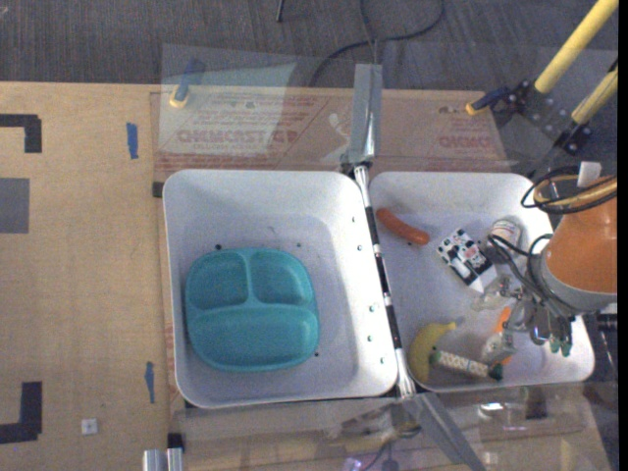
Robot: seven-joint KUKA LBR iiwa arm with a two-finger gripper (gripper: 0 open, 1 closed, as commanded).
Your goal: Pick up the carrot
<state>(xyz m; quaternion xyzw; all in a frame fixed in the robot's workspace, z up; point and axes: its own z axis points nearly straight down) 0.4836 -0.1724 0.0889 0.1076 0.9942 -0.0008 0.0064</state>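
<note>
Camera view, right bin [549, 189]: the carrot [503, 319] is, as far as I can make out, the small bright-orange sliver near the front right of the bin, just beside the gripper [528, 324]. Only a short orange strip of it shows, with another orange bit just below; the rest is tucked under the metal parts and cables of the wrist, so its full shape and which way it points are hidden.

The gripper hangs low over that spot, but it's a blurry tangle of grey metal and wires from this angle. I can't tell whether the claw is apart or together, or whether the carrot is touching it. The arm's orange band [587, 253] is cut off by the right edge.

Other stuff in the same bin:
- a yellow banana [430, 347] at the front, touching a pale speckled stick [467, 364]
- a reddish sausage-shaped piece [404, 226] toward the back, well apart from the gripper
- a black-and-white patterned block [461, 253], its print too small to read

The left bin [196, 189] holds a teal divided plate [252, 309].
</note>
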